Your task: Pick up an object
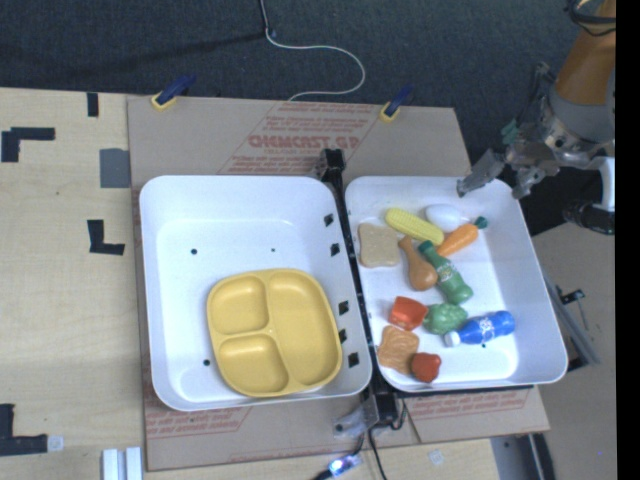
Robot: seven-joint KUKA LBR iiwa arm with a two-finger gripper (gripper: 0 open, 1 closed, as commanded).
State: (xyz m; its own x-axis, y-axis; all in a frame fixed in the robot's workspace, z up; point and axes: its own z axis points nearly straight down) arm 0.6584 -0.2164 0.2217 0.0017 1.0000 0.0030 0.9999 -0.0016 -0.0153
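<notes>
Tool [490,176] above right bin [530,258] far rim, seemingly apart, holding nothing (toys [440,288] below)

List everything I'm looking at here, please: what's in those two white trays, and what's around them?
bins: 2, white, side by side on the board
plate: 1, yellow, three compartments, left bin
corn: 1, yellow, right bin, top
carrot: 1, orange, beside the corn
egg: 1, white, right bin, top
bread: 1, tan, right bin, left side
bottle: 1, blue, right bin, lower right
clips: 2, blue and yellow, board's top corners
cable: 1, white, dark floor above
arm: 1, grey and orange, right edge
gripper: 1, grey, above the right bin's top rim
</notes>
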